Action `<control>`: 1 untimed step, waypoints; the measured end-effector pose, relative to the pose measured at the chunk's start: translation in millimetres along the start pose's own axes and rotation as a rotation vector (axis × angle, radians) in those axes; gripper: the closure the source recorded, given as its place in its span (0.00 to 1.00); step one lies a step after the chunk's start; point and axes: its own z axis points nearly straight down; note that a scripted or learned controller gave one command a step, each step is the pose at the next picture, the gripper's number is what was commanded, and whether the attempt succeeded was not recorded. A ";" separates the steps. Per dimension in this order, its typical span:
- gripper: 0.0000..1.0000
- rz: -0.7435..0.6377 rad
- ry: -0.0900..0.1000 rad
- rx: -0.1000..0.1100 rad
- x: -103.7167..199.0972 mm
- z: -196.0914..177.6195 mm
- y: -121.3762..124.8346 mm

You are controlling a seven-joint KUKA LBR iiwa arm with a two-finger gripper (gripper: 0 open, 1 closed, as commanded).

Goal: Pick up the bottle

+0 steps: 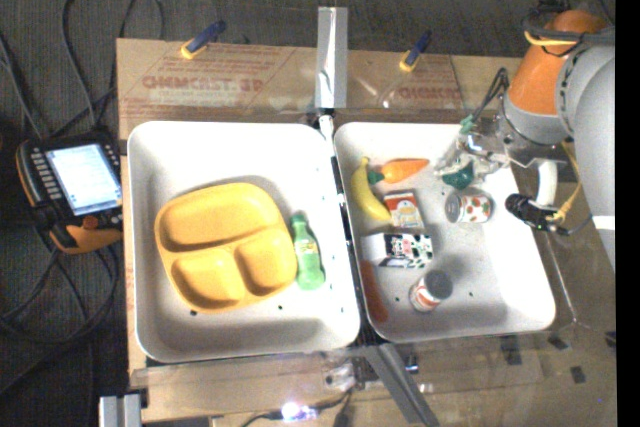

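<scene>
The bottle (pixel 307 252) is green with a pale label. It lies in the left bin (pixel 150 315), right against the right edge of a yellow divided plate (pixel 225 245). My gripper (pixel 462 165) hangs over the far side of the right bin (pixel 520 305), just right of a carrot and well away from the bottle. Nothing shows in its grasp.
The right bin holds a banana (pixel 368 193), a carrot (pixel 405 169), a small red carton (pixel 402 210), a black-and-white carton (pixel 407 249) and two cans (pixel 470 208) (pixel 431 291). The arm (pixel 545 85) enters from the right. A pendant (pixel 75 177) lies left of the bench.
</scene>
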 end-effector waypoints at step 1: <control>1.00 0.078 -0.005 0.015 41.7 -81.1 -9.8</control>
